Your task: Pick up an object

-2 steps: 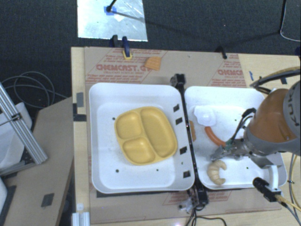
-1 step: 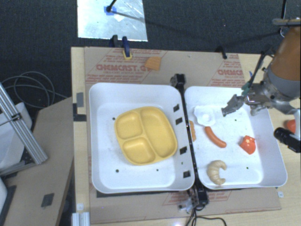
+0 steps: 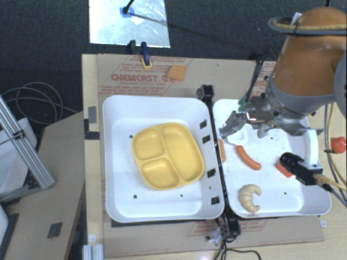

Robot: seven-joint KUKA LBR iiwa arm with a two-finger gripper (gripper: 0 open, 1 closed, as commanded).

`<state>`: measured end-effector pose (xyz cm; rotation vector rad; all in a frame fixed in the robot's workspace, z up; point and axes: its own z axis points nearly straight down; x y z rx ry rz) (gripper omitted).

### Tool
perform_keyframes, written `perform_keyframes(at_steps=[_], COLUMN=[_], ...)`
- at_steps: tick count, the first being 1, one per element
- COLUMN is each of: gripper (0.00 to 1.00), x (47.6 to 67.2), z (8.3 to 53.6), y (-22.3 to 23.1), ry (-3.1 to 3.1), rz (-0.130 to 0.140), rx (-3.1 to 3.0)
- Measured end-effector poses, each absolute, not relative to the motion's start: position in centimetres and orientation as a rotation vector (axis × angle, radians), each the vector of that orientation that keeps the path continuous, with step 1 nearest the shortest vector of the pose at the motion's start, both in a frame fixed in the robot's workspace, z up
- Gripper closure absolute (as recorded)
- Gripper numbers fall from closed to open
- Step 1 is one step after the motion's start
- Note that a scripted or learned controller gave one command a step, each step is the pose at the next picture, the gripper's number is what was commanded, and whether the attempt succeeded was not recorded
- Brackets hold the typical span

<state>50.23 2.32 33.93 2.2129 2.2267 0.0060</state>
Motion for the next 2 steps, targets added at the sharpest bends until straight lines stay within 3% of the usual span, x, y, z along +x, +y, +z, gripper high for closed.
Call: perform_keyframes(at_steps=[1,2], gripper=[0.0,0.0], x=[58.4,52.3], z=[48.9,36.7], y=[-5.5,-1.3], ry=[2.209,2.228], rz=[0.016,-0.001], rx=[2.211,2.217])
